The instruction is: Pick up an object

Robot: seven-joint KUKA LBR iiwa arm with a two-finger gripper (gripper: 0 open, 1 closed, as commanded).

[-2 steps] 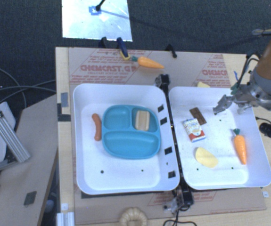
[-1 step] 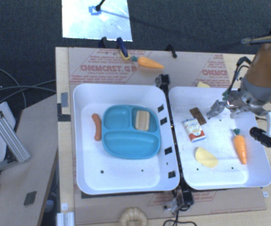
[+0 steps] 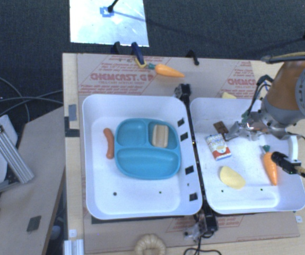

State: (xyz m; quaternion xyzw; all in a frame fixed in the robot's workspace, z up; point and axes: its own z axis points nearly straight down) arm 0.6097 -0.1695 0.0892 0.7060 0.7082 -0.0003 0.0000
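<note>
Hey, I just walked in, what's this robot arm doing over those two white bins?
The arm reaches in over the right bin, with its gripper low near a small brown piece and a small carton. Nothing is visibly lifted yet. A yellow lump and a carrot also lie in that bin. The left bin holds a blue divided plate and a sausage.

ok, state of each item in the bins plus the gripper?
gripper: low over the right bin, beside the brown piece
brown piece: flat on the bin floor
carton: lying on its side
yellow piece: resting loose
carrot: lying flat, right bin
blue tray: upright, left bin
sausage: lying beside the tray
</note>
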